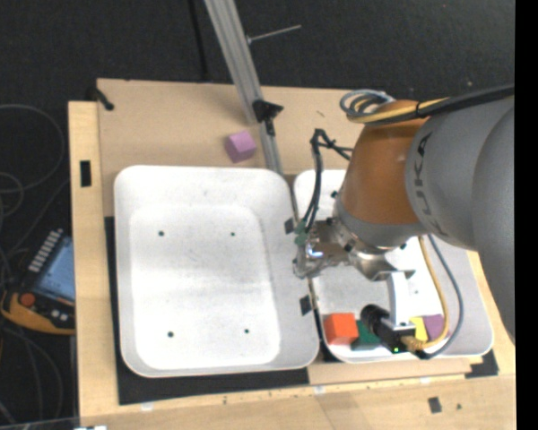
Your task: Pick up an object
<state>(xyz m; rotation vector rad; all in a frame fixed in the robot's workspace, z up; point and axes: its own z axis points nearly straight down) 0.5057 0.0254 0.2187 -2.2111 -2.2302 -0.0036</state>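
Camera view: the arm (403, 177) reaches across the right bin (325, 200) and hides most of its floor. The gripper (314, 258) hangs close by that bin's left wall, about halfway along it, right at the ridge shared with the left bin (206, 258). We cannot tell whether the gripper is open or closed, and we see nothing held in it.

The likely things to pick sit in a huddle along the right bin's near edge. An orange block (342, 327) lies at the near-left corner with a green piece (368, 339) just beside it, and a yellow piece (421, 327) lies further along the same edge. A purple cube (241, 145) sits on the bench (161, 115) beyond the left bin's far edge, outside both bins.

We see three risks:

- **Hitting the wall:** a straight descent from here could land on the wall or the ridge, because the gripper is so near the left wall.
- **A poor grip:** the orange block is tucked into a corner with the green piece crowding it, so a closing grip may catch both, or shove one against the rim and have it slip free.
- **Closing on air:** the gripper is well apart from the huddle, so closing where it hangs would likely catch nothing.
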